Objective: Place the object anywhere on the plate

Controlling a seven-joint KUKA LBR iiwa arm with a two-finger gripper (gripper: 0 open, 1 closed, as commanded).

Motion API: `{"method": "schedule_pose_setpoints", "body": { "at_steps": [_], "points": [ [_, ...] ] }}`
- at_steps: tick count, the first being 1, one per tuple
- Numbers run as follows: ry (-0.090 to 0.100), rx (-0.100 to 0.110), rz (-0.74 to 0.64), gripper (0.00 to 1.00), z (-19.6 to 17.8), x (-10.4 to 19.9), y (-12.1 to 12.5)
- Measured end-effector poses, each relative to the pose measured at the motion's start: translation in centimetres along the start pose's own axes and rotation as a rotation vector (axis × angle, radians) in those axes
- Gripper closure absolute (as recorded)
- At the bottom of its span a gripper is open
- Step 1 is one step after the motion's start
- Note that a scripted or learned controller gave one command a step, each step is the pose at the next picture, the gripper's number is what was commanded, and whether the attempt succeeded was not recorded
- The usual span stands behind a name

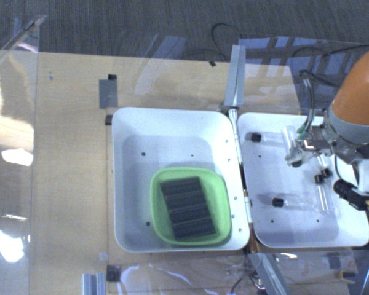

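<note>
A green square plate (158, 192) lies in the front part of the left white bin (129, 158). A dark grey ridged block (186, 208) rests flat on the plate, tilted slightly and covering most of its middle. My gripper (297, 150) hangs over the back right part of the right white bin (261, 226), well away from the plate and the block. I see nothing held in it. The grey arm with its orange band (358, 97) reaches in from the right.
Three small clear tubes with black caps lie in the right bin: one at the back left (254, 137), one at the front (278, 201), one beside the gripper (323, 178). A grey metal post (235, 78) stands behind the gap between the bins.
</note>
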State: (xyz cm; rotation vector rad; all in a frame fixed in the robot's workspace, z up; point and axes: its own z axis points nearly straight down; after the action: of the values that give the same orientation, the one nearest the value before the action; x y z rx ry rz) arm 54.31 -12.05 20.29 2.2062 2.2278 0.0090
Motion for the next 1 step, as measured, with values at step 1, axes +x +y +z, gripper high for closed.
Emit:
{"method": "schedule_pose_setpoints", "body": {
  "at_steps": [1],
  "points": [
    [0.001,0.006,0.052,1.00,1.81,10.01,-5.46]
  ]
}}
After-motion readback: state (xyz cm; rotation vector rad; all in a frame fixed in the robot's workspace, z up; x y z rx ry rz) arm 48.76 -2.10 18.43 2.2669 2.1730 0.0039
